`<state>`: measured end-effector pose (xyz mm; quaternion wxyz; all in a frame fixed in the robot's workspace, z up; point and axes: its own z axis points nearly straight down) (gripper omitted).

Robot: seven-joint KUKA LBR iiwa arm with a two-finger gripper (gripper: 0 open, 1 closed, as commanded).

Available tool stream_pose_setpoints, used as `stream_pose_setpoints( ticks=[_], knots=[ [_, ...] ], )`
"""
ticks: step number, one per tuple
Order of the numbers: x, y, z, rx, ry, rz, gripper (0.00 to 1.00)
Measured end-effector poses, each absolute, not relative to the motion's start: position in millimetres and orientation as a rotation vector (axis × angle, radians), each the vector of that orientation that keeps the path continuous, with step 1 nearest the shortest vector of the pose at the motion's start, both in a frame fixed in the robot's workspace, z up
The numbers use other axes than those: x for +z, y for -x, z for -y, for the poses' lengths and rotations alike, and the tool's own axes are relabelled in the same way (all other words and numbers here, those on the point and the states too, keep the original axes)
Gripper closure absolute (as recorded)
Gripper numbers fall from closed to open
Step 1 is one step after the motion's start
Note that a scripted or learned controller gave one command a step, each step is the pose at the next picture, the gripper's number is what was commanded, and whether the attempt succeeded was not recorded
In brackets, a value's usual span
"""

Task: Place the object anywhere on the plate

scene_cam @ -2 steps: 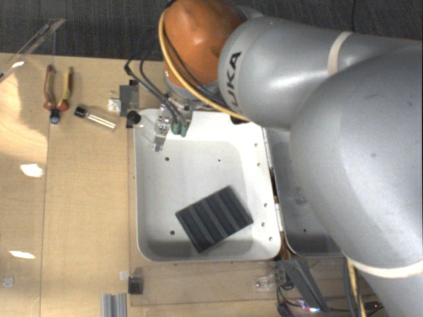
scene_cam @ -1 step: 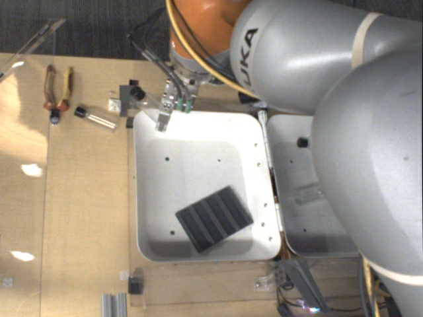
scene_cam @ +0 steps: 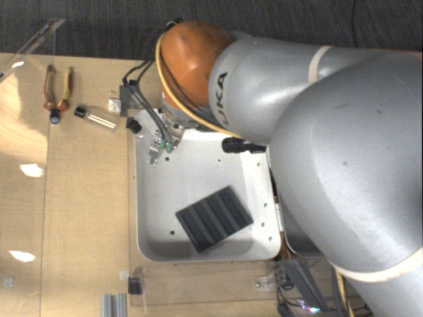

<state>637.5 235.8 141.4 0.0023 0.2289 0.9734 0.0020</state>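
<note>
Gripper (scene_cam: 158, 147): at the top-left corner of the left bin (scene_cam: 149, 243), below the orange wrist band (scene_cam: 192, 61); small metal and green parts and black cables show there, but the arm's bulk hides how it stands, so whether it is parted or closed cannot be told, nor whether anything is held.

Arm (scene_cam: 317, 131): grey, very large in view, entering from the right and covering the right bin almost wholly.

Ribbed black block (scene_cam: 214, 218): a flat, dark rectangular piece with parallel ridges, lying on the white floor of the left bin toward its lower middle, well apart from the gripper. Long axis runs on a diagonal, from lower left up to upper right; ridges follow the same line.

Left bin: shallow, white, rounded corners, small dark holes in its floor.

Bench (scene_cam: 73, 210): pale wood with bright glare patches at the left.

Pliers (scene_cam: 57, 91): red-and-yellow handles, lying on the bench at upper left.

Small clear vial (scene_cam: 96, 116): black cap, just beside the pliers, lying on its side.

Floor (scene_cam: 198, 5): dark grey carpet beyond the bench's far edge.
</note>
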Motion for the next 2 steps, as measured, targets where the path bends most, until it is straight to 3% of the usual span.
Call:
stream_pose_setpoints(
  ticks=[1,2],
  knots=[
    [164,-661.6,-235,0.007,-0.984,-2.977,1.0],
    [203,-649.4,-235,0.007,-0.849,-3.017,1.0]
  ],
)
